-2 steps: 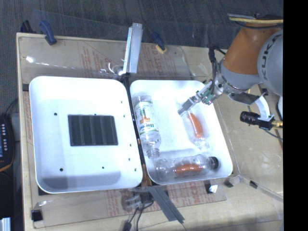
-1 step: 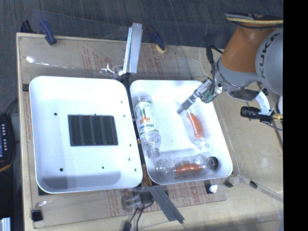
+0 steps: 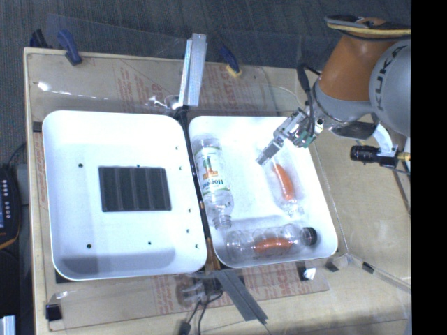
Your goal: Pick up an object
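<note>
White plastic, both bins: left bin carrying a dark ribbed rectangular panel on its floor, right bin pressed against it along the shared middle edge. Three clear bottles lying flat in the right bin. Labelled bottle stretched along the bin's left wall, cap end toward the near side. Bottle with orange contents lying toward the right wall, roughly parallel to the first and well apart from it. Third bottle, dark-capped, resting crosswise along the near wall, something orange inside, cap pointing right.

Grey arm with orange band reaching in from the right, wrist tilted down toward the far right part of the right bin. Gripper poised just above the far end of the bottle with orange contents, fingers slanting down and to the left. Fingers seemingly close together with nothing visibly caught between them, though too small and blurred to call for certain. No bottle lifted; all three down on the bin floor.

Blue clamps along the far edge of the bench, a metal bar rising at the seam between the bins, brown printed board under everything.
</note>
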`<state>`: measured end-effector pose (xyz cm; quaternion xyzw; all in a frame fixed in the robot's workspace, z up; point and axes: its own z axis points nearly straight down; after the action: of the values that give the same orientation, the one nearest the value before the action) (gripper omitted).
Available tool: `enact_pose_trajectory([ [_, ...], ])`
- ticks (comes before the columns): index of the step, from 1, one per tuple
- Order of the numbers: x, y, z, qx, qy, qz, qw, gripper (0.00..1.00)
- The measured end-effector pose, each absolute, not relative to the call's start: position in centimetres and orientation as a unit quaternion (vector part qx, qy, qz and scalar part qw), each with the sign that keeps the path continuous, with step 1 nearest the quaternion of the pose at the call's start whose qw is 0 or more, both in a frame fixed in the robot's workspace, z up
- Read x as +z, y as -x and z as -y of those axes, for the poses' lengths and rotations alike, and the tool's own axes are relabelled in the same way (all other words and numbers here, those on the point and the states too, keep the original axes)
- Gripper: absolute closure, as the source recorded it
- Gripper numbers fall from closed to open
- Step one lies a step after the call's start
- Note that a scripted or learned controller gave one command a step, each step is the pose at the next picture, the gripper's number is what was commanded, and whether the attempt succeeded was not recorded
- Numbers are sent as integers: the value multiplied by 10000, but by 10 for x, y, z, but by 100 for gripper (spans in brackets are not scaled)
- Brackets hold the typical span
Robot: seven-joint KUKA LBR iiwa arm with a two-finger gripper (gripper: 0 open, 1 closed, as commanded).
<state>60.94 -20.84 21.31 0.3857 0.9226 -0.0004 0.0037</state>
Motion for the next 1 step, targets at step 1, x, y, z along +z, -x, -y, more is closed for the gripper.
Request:
enact_pose_trajectory([
  [1, 210, -609, 208, -4, -3636, -9316, 17, 0],
])
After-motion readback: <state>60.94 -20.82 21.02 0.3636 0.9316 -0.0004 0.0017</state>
